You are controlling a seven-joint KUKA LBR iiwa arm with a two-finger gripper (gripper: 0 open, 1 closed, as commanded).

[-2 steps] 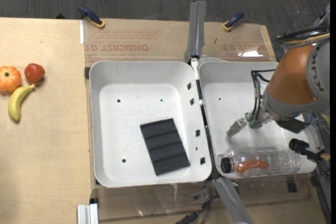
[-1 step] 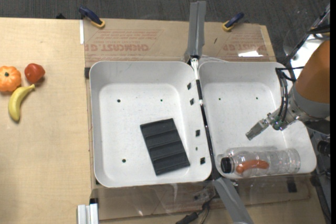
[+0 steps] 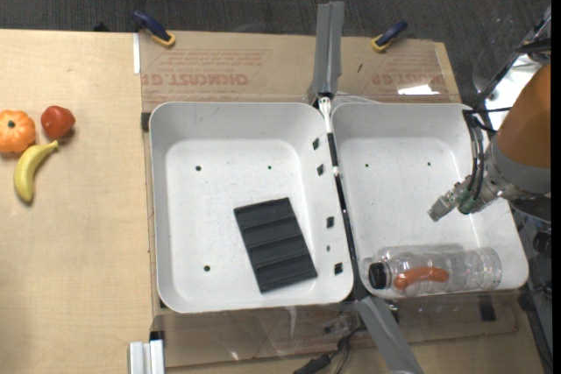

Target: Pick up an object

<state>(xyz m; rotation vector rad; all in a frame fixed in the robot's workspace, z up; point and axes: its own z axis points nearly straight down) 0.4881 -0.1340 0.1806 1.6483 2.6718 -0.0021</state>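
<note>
A clear plastic bottle (image 3: 436,269), black-capped with something orange inside, lies sideways; the jaws' spread perhaps narrow, cannot tell.

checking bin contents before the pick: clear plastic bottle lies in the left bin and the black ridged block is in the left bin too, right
Not quite. The camera view shows the clear plastic bottle lying in the right bin, along its near edge. The black ridged block is in the left bin, as you said.
</note>
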